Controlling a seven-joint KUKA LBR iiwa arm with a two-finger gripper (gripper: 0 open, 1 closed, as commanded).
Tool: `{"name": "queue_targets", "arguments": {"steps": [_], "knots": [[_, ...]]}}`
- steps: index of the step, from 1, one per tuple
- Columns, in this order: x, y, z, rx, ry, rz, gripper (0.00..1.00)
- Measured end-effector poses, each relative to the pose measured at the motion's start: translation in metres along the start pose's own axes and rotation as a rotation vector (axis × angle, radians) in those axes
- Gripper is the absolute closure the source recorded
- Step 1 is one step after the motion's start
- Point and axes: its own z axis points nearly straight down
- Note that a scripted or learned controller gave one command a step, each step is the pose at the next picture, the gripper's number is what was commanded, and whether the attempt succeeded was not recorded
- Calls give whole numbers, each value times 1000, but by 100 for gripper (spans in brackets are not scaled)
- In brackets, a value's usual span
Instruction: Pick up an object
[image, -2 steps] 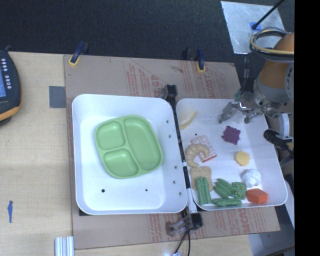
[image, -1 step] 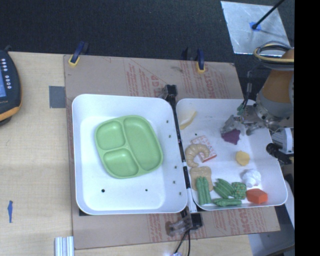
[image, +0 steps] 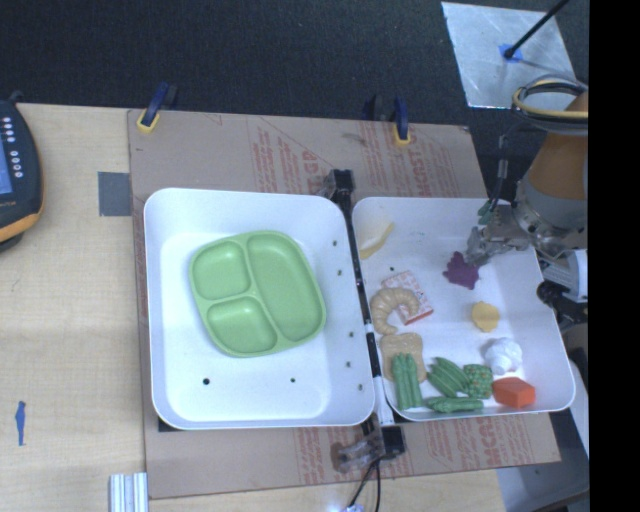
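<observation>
Right bin (image: 560, 335): at its 6 o'clock edge green beans (image: 406, 383), pea pods (image: 449, 377) and an orange piece (image: 514, 392) are seen.
Purple object (image: 460, 270): placed at 1 o'clock in that bin, just beside the tool.
Tool (image: 484, 243): lowered at the purple object's 1 o'clock; whether it is parted cannot be told.
Left bin (image: 170, 380): a green divided plate (image: 258, 292) is held.

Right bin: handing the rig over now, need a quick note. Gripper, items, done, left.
Gripper: low in the right bin, next to the purple toy; finger state unclear, nothing visibly held.
Items: croissant, yellow piece, white piece, orange block and green vegetables lie in the right bin. Green divided plate sits in the left bin.
Done: nothing lifted.
Left: grasp and lift one object.
</observation>
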Motion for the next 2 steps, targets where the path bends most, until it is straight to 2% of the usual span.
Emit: {"name": "queue_targets", "arguments": {"steps": [1, 2], "knots": [[0, 0, 1, 1, 0, -1, 0], [9, -12, 26, 3, 2, 4, 0]]}}
